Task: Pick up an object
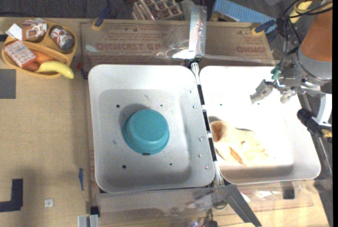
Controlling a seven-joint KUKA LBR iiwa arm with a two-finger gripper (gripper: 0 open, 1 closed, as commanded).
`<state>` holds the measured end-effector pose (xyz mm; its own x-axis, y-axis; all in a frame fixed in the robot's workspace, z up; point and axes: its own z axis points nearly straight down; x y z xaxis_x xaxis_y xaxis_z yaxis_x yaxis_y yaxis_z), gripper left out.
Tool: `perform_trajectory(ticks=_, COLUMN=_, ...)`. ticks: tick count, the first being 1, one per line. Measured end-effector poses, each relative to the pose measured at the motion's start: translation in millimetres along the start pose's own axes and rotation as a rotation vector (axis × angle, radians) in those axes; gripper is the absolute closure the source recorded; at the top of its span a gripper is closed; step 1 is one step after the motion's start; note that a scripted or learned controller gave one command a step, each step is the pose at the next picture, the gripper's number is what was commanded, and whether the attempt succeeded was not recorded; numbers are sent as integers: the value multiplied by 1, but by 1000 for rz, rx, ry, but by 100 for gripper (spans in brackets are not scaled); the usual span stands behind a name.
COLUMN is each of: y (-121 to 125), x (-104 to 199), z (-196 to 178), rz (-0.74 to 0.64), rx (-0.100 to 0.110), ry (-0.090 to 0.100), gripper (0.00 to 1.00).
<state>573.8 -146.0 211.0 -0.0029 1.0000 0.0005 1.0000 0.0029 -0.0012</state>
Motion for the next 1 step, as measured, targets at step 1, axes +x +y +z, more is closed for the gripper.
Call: perform_trajectory(ticks=1, y=-64, x=9, z=78, rz=21, rx=-1, ry=0, gripper=0)
